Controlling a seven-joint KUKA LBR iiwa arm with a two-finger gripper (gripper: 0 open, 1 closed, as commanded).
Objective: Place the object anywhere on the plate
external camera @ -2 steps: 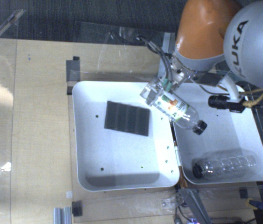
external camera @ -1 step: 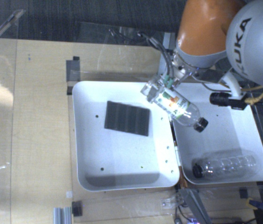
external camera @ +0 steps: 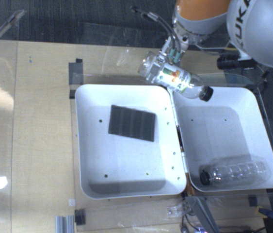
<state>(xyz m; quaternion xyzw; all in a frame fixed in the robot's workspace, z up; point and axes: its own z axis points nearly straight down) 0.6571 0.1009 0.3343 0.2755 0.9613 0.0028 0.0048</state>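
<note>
You see the wooden desk [external camera: 29, 144] carrying two shallow white bins side by side. The grey arm [external camera: 257, 23], with its orange band [external camera: 201, 1] above the wrist, reaches in from the upper right. The left bin [external camera: 85, 174] holds a dark rectangular plate [external camera: 132, 123], lying flat in its upper half, well apart from every wall. The right bin [external camera: 252, 106] holds a clear plastic bottle with a black cap [external camera: 232, 173], lying on its side along the near wall, cap toward the left. Above the far edge, over the seam where the two bins meet, note the gripper [external camera: 168, 62] clamped on a second clear bottle [external camera: 175, 79] with a coloured label; this bottle hangs tilted, its dark cap pointing down and right over the far left corner of the right bin, its base end raised toward the upper left. It is lifted clear of both bins and lies well apart from the plate, up and to the right of it.
</note>
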